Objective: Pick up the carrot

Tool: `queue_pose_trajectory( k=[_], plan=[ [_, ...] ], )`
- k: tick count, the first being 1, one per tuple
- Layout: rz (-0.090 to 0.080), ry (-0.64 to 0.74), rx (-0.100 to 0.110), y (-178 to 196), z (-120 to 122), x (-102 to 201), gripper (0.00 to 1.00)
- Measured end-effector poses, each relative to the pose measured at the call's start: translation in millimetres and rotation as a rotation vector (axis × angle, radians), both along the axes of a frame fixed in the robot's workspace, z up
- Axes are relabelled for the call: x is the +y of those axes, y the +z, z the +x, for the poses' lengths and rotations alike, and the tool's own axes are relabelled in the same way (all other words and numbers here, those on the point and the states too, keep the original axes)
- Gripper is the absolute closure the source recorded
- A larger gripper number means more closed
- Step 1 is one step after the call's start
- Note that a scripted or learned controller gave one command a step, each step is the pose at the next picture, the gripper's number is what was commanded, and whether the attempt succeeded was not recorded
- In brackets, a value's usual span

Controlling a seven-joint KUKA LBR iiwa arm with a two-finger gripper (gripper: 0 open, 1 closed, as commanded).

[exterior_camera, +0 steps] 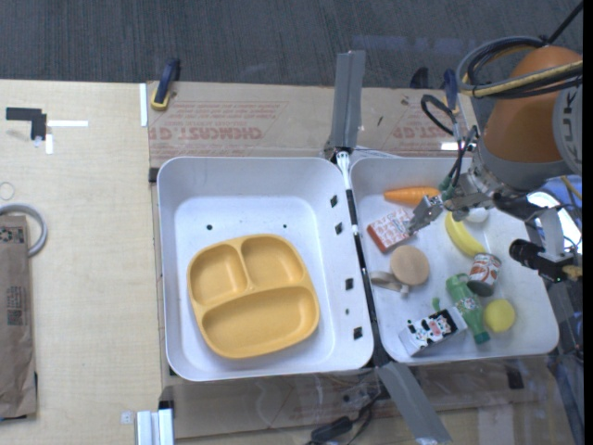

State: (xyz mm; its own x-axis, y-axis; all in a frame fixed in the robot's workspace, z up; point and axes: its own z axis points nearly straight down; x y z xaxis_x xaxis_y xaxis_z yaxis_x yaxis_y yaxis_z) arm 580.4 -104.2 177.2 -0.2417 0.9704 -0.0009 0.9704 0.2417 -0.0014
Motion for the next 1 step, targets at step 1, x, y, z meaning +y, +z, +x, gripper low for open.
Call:
queue_pose_trajectory(
  k=[1],
  plan=[
    [0.001, 0.131, 0.001, -43.2, -22.0, -36.1, 0.00]
  ],
)
